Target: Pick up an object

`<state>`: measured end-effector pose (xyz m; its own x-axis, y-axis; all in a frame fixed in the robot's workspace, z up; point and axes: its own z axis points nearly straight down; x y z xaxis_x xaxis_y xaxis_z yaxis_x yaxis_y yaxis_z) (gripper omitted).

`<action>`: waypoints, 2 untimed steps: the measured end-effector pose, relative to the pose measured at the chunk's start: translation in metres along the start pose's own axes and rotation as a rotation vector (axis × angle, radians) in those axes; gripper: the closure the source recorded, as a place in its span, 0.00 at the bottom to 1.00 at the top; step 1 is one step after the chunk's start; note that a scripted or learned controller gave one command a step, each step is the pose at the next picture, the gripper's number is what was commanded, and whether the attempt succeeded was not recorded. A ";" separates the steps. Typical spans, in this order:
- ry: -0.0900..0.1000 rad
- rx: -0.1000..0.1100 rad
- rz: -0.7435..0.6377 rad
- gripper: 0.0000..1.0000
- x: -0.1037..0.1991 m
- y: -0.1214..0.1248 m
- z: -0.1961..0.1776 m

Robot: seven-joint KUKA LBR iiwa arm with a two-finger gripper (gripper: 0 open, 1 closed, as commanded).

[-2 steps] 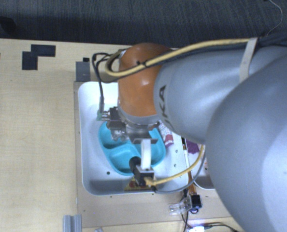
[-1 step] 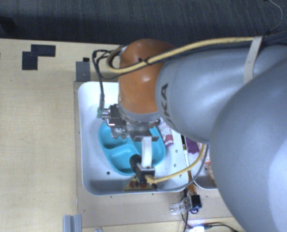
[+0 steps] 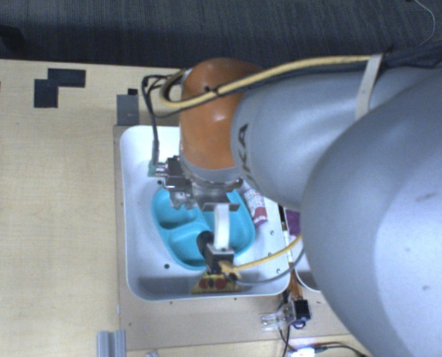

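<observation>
Your tool (image 3: 200, 199) is down inside the left white bin (image 3: 134, 199), hanging right under the orange band (image 3: 210, 117) of the arm, and it sits over the blue dish (image 3: 175, 233). From this angle the wrist blocks the business end, so you honestly can't tell how far open the tool is or whether it has hold of anything.

The blue dish is the thing closest to it. It's a turquoise, shallow, molded piece lying flat on the bin floor, roughly mid-bin, and its far edge goes under the tool. Whether the tool is actually touching it or just above it, you can't tell.

Just past the dish toward the near wall there's a small yellow-and-red thing (image 3: 217, 281) tucked against the rim. On the right side of the dish you've got a white-and-red tube (image 3: 255, 205) lying at a slant, and a bit further right a purple thing (image 3: 292, 219) peeks out from under the arm. It's too covered to say what it is.

The big grey arm (image 3: 355, 199) takes up most of the right half, with a yellow cable (image 3: 295, 67) running along the top of it.

Outside the bin, the tan counter (image 3: 50, 214) has black square marks (image 3: 59, 85) up in the far left corner, and a small grey block (image 3: 128, 108) sits just beyond the bin's far left corner.
</observation>
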<state>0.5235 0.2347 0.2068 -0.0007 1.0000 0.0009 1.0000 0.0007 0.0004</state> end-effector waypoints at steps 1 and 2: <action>0.002 -0.001 -0.003 1.00 0.001 0.001 -0.011; 0.004 -0.001 -0.006 1.00 0.002 0.001 -0.021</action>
<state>0.5247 0.2366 0.2282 -0.0065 1.0000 0.0052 1.0000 0.0065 0.0018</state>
